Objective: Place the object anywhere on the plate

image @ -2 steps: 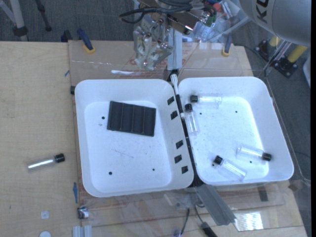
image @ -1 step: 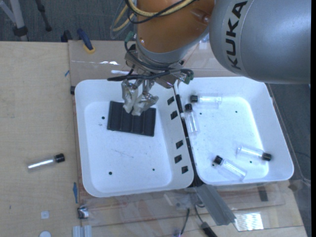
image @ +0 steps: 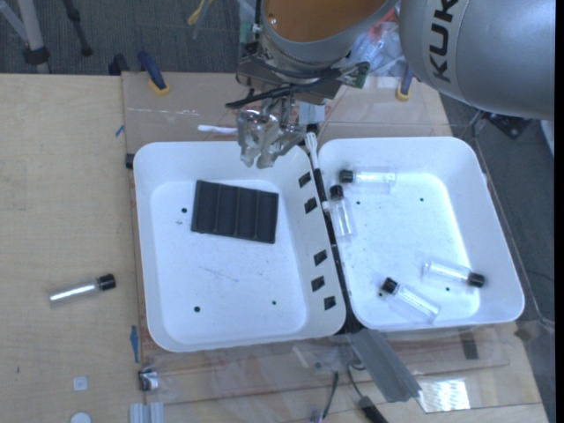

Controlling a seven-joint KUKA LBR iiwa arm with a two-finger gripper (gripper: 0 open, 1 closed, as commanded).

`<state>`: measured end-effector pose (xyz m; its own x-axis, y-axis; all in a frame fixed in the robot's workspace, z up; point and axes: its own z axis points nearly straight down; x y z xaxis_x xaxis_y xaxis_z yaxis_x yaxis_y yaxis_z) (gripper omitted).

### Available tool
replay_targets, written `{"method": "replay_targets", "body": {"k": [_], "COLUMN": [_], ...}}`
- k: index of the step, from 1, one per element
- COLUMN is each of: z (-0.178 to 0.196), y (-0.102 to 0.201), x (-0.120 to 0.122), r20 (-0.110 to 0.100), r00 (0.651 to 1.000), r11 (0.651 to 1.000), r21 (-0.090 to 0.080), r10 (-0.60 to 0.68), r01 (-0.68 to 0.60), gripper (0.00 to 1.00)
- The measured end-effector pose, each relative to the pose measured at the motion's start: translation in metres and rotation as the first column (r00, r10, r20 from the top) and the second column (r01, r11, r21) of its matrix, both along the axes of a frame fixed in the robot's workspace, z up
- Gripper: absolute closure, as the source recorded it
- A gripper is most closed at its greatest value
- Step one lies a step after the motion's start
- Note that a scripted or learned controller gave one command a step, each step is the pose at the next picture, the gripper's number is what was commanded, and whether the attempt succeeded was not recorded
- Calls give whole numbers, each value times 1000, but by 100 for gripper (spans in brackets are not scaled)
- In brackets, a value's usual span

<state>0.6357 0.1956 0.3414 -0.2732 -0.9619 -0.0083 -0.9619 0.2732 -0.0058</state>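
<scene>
We hover the gripper point(image: 264, 152) over the left bin's far rim, near the ribbed black rectangular plate point(image: 235, 211); grip state unclear.

Light wooden bench point(image: 62, 192) with 2 shallow white bins sitting on it side by side, left bin point(image: 145, 263) and right bin point(image: 498, 236), touching along the middle. A clear vial with a black cap point(image: 82, 288) is lying on its side on the bare wood, left of the left bin. A few small bits point(image: 145, 380) sit near the front edge, too tiny to tell what they are.
</scene>
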Motion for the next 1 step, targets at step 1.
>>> {"method": "replay_targets", "body": {"k": [1], "z": [-58], "y": [13], "x": [-30], "r20": [-6], "r00": [804], "r11": [804], "r21": [-3], "r10": [595], "r01": [-595], "gripper": [100]}}
